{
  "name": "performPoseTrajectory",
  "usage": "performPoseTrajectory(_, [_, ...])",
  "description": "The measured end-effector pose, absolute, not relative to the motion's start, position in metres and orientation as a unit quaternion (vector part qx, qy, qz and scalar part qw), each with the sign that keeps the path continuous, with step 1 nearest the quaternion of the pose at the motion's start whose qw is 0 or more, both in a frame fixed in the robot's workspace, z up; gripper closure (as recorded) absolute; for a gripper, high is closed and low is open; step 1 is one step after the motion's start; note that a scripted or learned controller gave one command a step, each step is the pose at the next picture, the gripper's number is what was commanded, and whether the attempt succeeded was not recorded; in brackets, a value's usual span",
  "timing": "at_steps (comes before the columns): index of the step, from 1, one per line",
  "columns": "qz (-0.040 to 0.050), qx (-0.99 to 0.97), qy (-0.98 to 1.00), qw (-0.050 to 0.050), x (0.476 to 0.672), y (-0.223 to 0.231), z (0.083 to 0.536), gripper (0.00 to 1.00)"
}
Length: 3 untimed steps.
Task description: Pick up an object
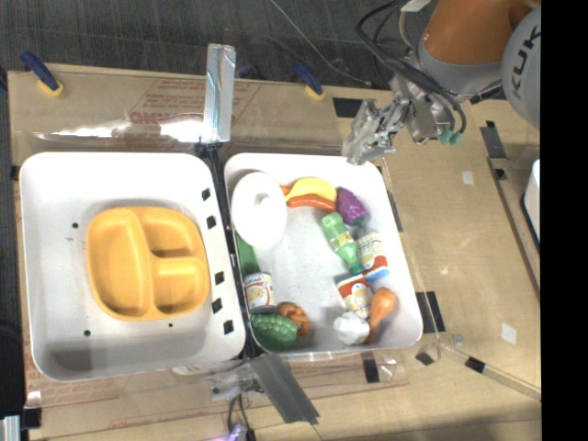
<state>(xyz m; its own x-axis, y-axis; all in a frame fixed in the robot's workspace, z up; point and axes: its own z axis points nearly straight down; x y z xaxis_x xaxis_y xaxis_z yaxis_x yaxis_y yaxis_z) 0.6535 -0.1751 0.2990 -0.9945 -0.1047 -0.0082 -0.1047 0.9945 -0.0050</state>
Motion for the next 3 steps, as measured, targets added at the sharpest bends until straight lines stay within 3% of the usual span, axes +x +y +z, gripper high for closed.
performPoseTrajectory(1, [0.0007, -0.067, 0.998, 0.001, 0.601, -0.096, 0.260, 1.00])
performPoseTrajectory(2, [-0.0013, -0.231, 0.973, 0.001, 0.590, -0.164, 0.284, 1.00])
performPoseTrajectory(3, [-0.0020, -0.232, 0.973, 0.003, 0.592, -0.163, 0.295, 1.00])
